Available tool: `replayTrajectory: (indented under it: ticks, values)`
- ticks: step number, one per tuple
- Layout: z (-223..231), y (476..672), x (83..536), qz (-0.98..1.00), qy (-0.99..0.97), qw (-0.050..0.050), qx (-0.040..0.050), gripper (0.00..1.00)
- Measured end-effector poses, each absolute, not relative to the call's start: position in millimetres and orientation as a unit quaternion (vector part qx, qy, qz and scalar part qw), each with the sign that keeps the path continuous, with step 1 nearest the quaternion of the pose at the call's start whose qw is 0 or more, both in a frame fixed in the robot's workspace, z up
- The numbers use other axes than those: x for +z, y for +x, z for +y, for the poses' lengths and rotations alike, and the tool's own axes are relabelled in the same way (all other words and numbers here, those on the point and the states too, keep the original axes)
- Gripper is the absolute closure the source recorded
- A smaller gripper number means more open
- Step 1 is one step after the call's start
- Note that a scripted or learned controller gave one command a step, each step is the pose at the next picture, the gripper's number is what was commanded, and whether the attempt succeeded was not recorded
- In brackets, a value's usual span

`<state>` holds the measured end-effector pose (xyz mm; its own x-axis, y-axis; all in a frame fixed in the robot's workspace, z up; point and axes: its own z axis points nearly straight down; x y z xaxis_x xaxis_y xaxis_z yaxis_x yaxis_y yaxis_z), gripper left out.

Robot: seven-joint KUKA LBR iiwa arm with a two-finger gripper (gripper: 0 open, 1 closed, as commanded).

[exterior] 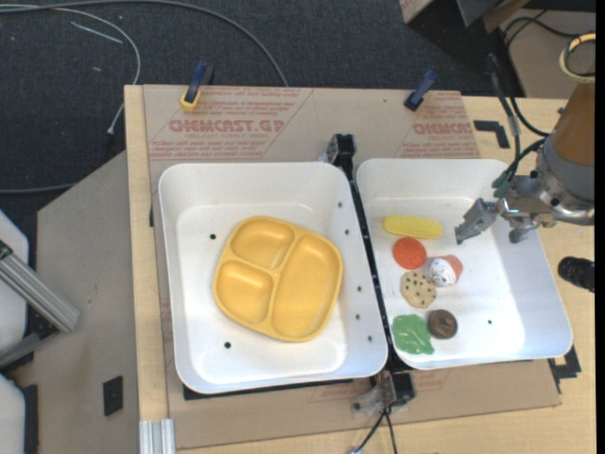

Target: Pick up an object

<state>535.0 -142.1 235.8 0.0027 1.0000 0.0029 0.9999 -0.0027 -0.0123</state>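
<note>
The right bin [534, 296] holds several small toy foods: a yellow corn cob [412, 226], a red-orange round piece [409, 252], a white and orange piece [443, 270], a speckled cookie [418, 289], a brown doughnut [442, 324] and a green leafy piece [412, 334]. My gripper [492, 220] hangs over the upper right part of this bin, to the right of the corn and apart from it. Its fingers spread open, one dark finger [472, 223] pointing left, with nothing between them.
A yellow divided plate [278, 277] lies in the left bin [189, 253]. Two clamps, one blue-and-yellow [196, 85] and one blue [422, 90], grip the cardboard's far edge. Cables run at the right beside the arm [572, 149]. Bare bin floor lies right of the foods.
</note>
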Motion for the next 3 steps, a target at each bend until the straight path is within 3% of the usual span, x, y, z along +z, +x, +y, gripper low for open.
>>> replayTrajectory:
  ticks: [1, 3]
  values:
    - [-142, 537.3, 241, -0.707, -0.707, 0.001, 0.0002, 0.0]
    - [-127, 533.8, 119, -0.707, -0.707, 0.004, 0.0018, 0.0]
